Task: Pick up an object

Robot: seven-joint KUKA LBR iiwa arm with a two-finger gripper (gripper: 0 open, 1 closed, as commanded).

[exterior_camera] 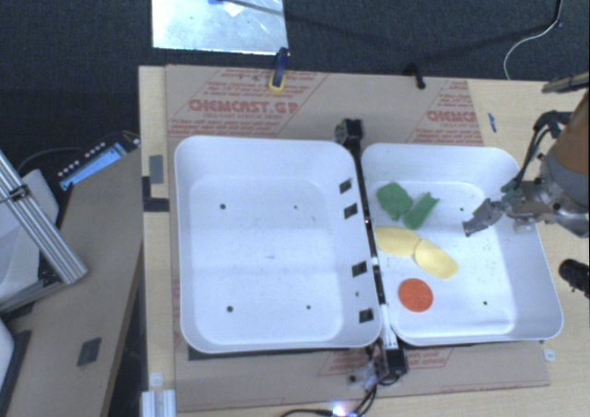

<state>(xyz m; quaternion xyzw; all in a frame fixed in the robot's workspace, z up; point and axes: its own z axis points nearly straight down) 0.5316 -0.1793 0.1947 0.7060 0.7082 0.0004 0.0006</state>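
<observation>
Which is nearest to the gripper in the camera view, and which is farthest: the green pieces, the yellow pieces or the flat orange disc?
From the gripper, over the right bin:
1. Green pieces, left of it, toward the bin's far side.
2. Yellow pieces, lower left; nearly as close.
3. Flat orange disc, by the near wall; farthest.

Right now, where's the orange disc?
The orange disc lies in the right bin, near its front edge, just below the two yellow pieces.
</observation>
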